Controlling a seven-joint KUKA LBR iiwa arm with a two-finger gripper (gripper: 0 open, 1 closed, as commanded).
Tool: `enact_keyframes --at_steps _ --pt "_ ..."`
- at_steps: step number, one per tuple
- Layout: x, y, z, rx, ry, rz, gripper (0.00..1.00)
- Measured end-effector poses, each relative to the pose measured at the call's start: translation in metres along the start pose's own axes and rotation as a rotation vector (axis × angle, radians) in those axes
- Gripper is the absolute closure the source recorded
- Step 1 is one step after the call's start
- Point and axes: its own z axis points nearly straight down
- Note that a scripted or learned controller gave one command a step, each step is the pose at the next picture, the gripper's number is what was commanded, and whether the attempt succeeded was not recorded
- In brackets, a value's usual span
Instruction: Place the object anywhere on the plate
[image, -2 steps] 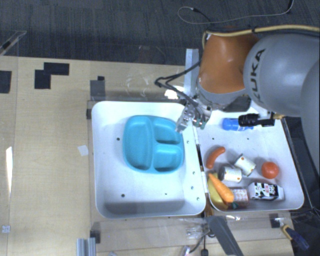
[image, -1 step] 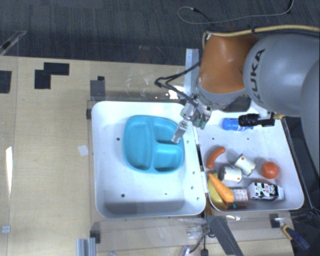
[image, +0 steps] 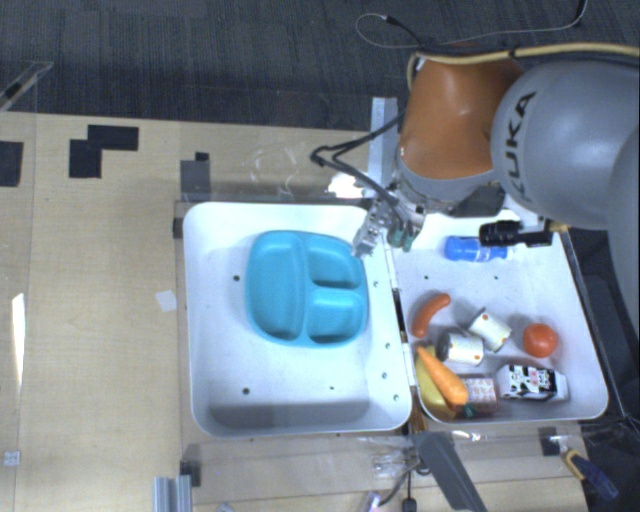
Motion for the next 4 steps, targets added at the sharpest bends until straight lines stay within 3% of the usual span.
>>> enact_keyframes --at_steps 1,2,3,4 --pt "0.027 0.034 0.025 0.011 0.014 -0.129 1.00" --pt "0.027 0.034 0.025 0.010 0.014 -0.129 0.00" --pt "0.152 0.047 0.116 -0.004 0.005 -0.087 0.00" --pt "0.156 0.089 0.086 0.011 0.013 0.140 0.00"
